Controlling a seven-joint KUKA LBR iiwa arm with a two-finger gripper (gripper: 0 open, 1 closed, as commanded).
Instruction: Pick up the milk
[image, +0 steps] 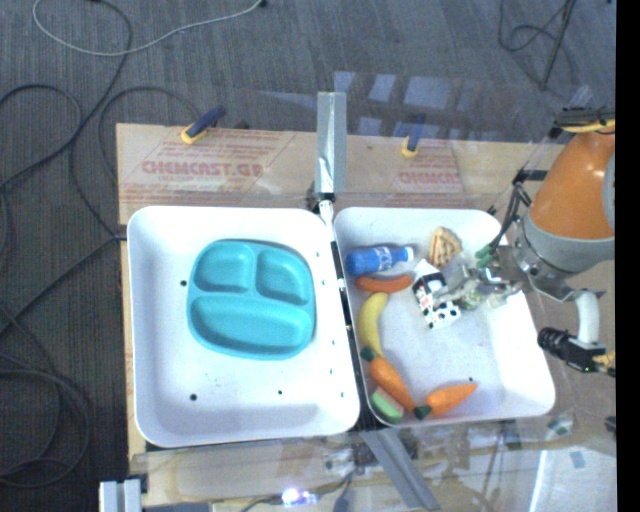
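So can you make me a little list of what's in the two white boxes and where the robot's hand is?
left bin: holds a blue divided tray
right bin: toy food
milk: black-and-white carton, upper middle of right bin
gripper: right beside the milk, low in the bin
blue bottle: lying near the top left
banana: along the left wall
carrots: one bottom left, one bottom middle
milk lifted: not yet
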